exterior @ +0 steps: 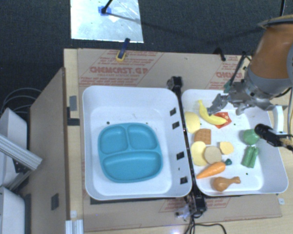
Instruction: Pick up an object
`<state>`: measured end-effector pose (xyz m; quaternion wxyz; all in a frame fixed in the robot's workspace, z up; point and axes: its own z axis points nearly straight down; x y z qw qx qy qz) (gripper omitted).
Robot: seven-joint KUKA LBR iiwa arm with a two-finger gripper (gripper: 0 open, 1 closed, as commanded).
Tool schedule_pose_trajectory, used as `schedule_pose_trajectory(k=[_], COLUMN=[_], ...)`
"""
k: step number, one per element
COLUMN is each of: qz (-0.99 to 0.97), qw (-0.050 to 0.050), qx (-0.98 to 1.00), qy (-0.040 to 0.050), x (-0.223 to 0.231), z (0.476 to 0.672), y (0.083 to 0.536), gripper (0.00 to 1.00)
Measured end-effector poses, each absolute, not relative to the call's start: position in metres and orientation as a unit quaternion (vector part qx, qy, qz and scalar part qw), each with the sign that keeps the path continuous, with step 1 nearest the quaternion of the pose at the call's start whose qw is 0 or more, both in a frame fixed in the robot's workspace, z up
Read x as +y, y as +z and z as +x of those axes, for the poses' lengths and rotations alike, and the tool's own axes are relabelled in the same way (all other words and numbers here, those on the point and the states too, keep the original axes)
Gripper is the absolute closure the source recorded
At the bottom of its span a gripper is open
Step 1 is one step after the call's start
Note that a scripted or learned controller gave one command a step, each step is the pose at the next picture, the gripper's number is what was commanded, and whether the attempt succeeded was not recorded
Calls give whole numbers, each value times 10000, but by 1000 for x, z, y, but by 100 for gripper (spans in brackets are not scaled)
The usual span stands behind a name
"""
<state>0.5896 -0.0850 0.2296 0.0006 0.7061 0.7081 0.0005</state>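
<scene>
A grey robot arm with an orange band (279, 38) reaches in from the right over two shallow white bins set side by side on a bench. Its metal two-finger gripper (219, 103) hangs low over the far part of the right-hand white bin (278, 179), near that bin's far-left corner. Directly beneath and just beside the gripper lies a curved yellow toy banana (208, 115), its long axis running from the bin's far-left corner diagonally toward the middle, with a small red flat packet (224, 118) touching its nearer end. The gripper tip points leftward and down at the banana, so the fruit sits right at the fingertips, slightly toward the near-left of them. Whether the gripper is spread or closed cannot be told from this slanted, blurry view, and no object can be seen pinched in it. Other toy foods lie farther toward the near edge of the same bin: a tan square cracker (202, 135), pale yellow round slices (199, 152), an orange carrot (211, 170), a brown drumstick (224, 182), and green vegetable pieces (249, 156) toward the right wall. The left-hand white bin (95, 106) holds a blue divided plate (130, 151). The banana seems the likeliest target, though that is a judgement.
</scene>
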Motion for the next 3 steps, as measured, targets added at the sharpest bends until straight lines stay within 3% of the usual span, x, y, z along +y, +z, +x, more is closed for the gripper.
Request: schedule_pose_trajectory(k=[1,2,3], qz=[7096,7057,7052], qw=[-1,-47,-5], qx=[7046,7085,7090], qy=[-5,-11,4], x=[-176,-118,-81], z=[535,490,486], y=[215,142,82], gripper=[0,0,0])
